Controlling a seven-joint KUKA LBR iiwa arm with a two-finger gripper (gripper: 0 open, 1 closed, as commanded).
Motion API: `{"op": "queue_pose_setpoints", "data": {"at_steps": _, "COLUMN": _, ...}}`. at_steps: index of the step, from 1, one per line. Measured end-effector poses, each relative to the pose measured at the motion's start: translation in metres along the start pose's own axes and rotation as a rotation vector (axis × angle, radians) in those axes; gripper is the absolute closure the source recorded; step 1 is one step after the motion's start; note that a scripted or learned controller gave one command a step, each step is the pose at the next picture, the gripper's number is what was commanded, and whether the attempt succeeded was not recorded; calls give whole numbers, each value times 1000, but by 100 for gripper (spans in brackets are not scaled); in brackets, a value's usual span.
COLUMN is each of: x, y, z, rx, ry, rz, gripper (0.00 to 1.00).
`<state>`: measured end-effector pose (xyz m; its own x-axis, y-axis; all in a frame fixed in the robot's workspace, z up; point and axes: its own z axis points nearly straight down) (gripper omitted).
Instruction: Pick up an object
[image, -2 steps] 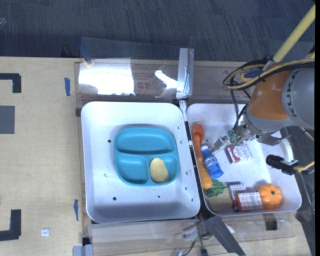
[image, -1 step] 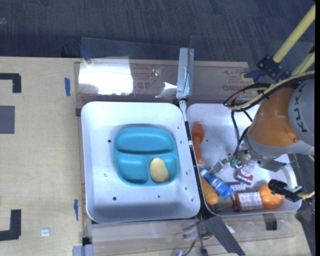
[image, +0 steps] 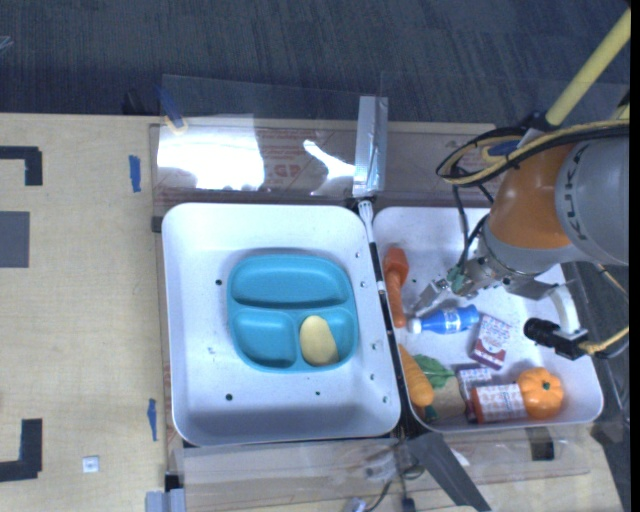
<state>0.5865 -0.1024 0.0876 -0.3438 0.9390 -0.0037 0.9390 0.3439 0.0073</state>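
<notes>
blue bottle (image: 447, 321) just below fingers (image: 437, 292)

- My arm (image: 585, 190) reaches in over the worktop's right edge, orange band above the wrist, grey housing behind it.
- The wrist angles down and left from there.
- My gripper (image: 437, 293) hangs low near the right bin's upper-left corner, jaws pointing left.

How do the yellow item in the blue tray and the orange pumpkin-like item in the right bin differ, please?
The yellow item is pale and egg-shaped; the pumpkin is deep orange and rounder, with a small stem. The yellow item lies alone in a compartment of the blue tray; the pumpkin sits beside a red can. Both are small and rounded.
</notes>
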Motion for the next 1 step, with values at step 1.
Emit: {"op": "queue_pose_setpoints", "data": {"at_steps": 1, "x": 18, "y": -52, "z": -1, "rx": 2, "ry": 2, "rz": 20, "gripper": 0}}
